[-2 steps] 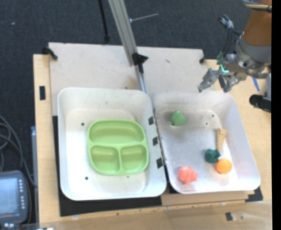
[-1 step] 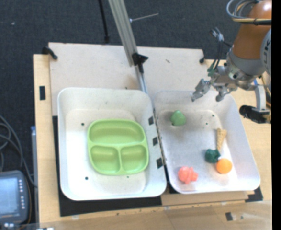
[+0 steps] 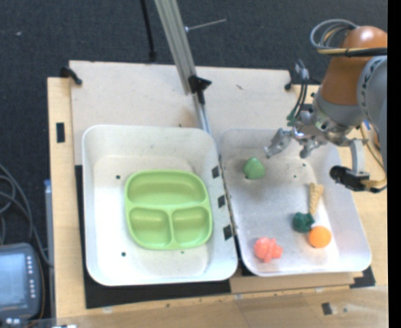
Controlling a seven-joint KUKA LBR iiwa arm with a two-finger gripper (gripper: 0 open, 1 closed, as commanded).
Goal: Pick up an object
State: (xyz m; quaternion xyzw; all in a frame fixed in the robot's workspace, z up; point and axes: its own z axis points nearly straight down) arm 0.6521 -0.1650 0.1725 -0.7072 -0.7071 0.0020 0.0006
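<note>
Overhead slanted view of the desk (image 3: 60,183) with two white bins. The claw (image 3: 290,144) hangs over the far part of the right bin (image 3: 350,251), its two fingers spread apart with nothing between them. The nearest candidate, a small green rounded object (image 3: 254,169), lies just beside the claw, toward the viewer and to the view's left; it has no marked long axis, so approach angle should matter little. The other pieces sit well apart from the claw along the bin's near side: a pale cone-like piece (image 3: 315,195) with its long axis running roughly front to back, a dark green lump (image 3: 302,221) touching an orange ball (image 3: 319,237), and a pink-orange knobbly object (image 3: 268,249). The left bin (image 3: 104,156) carries a green divided tray (image 3: 167,208). Claw height above the bin floor cannot be judged, and the exact identity of the small objects is too blurred to tell
</note>
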